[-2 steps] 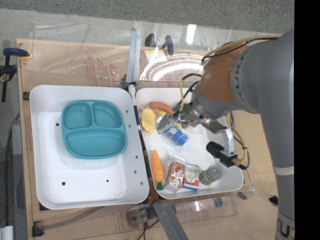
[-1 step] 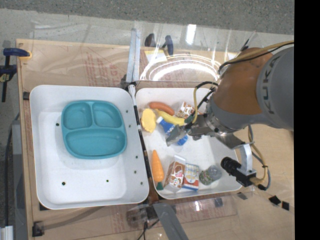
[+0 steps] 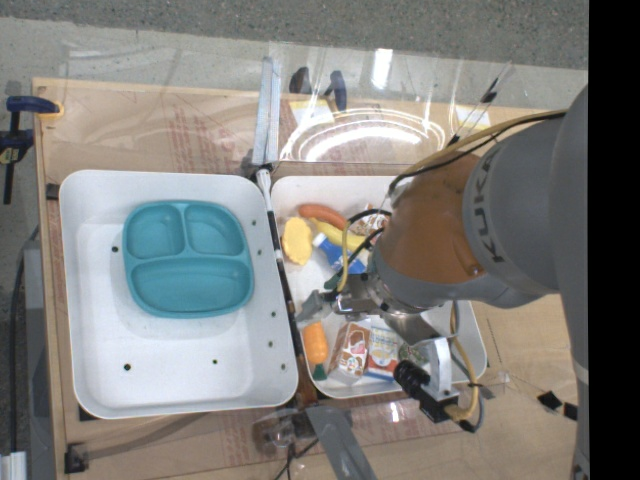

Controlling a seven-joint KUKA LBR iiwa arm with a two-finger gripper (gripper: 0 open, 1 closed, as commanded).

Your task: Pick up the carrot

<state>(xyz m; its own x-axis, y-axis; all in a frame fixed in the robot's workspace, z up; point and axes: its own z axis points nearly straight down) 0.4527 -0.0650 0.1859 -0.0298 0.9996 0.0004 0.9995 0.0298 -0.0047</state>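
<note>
Presumably the gripper is hovering, fingers narrowly apart and holding nothing, just above the carrot. Crowding packets risk snagging.

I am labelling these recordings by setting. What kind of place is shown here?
Probably a robotics lab bench, not a kitchen: two white bins sit on a wooden board, a grey and orange arm reaches into the right one, and the food there, such as the carrot, looks like toys.

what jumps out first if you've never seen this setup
The big grey arm with its orange band fills the right side, bent over the right bin. In the left bin lies a teal divided plate. Under the arm sits a clutter of toy food, with the orange carrot by the right bin's left wall.
</note>
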